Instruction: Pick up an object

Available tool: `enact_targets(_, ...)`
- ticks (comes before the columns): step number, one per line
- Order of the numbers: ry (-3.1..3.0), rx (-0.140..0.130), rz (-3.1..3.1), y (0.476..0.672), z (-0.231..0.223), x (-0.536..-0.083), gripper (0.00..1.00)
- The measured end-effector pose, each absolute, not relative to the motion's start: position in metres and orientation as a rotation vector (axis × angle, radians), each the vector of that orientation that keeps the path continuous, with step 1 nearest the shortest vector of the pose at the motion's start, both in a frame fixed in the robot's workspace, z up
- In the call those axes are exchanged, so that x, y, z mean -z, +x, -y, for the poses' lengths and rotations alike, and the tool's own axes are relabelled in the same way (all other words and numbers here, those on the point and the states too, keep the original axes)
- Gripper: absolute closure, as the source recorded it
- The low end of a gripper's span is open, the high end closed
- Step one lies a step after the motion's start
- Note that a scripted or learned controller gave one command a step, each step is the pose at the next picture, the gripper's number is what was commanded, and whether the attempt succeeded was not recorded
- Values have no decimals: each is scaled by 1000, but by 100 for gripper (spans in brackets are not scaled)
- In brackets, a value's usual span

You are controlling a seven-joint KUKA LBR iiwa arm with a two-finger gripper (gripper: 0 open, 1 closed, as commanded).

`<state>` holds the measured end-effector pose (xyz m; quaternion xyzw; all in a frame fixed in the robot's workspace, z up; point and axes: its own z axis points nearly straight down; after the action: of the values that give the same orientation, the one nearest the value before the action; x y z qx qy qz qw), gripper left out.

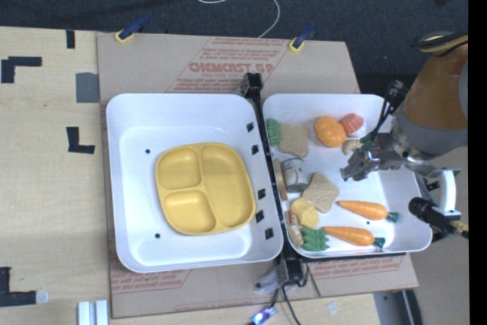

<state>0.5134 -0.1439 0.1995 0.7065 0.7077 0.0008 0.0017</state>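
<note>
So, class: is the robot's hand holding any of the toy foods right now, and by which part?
That cannot be told. The hand sits low in the right bin, just below the orange, but its tips are too dark and small to show any hold.

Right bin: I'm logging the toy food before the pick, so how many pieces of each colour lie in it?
In the right bin:
Orange: 3 (two carrots, one round fruit)
Tan: 2 bread slices
Red-pink: 1
Yellow: 1
Green: 1
Total: 8

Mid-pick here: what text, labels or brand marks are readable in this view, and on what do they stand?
"CHEMCAST GP": red print, upside down, on the brown board above the bins; reading uncertain.
Smaller red lines beside it: too blurred to read.
Bins, yellow tray and toy food: no readable text.
</note>
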Motion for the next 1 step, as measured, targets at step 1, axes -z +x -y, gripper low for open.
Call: enact_targets(1, 2220, 0, -2223, 514, 143, -225, 100)
